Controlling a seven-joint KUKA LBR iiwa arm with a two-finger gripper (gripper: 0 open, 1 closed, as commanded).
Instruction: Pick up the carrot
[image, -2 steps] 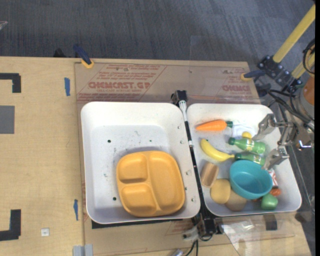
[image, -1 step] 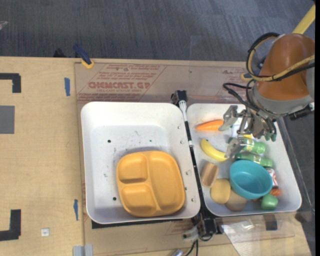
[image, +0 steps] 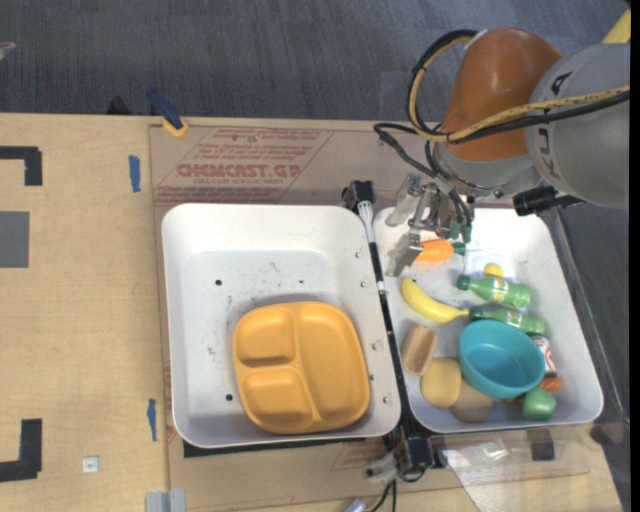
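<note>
The orange carrot (image: 436, 251) lies in the right bin (image: 575, 290), near its back-left corner, long axis roughly across the bin, narrow end toward the left. The gripper (image: 428, 228) stands over it, fingers spread to either side, not closed on it. The same bin holds a banana (image: 430, 303), a teal bowl (image: 500, 358), two green bottles (image: 495, 291) and bread pieces (image: 417, 348). The left bin (image: 200, 250) holds a yellow divided tray (image: 298, 366). Both bins sit on the counter (image: 70, 300).
</note>
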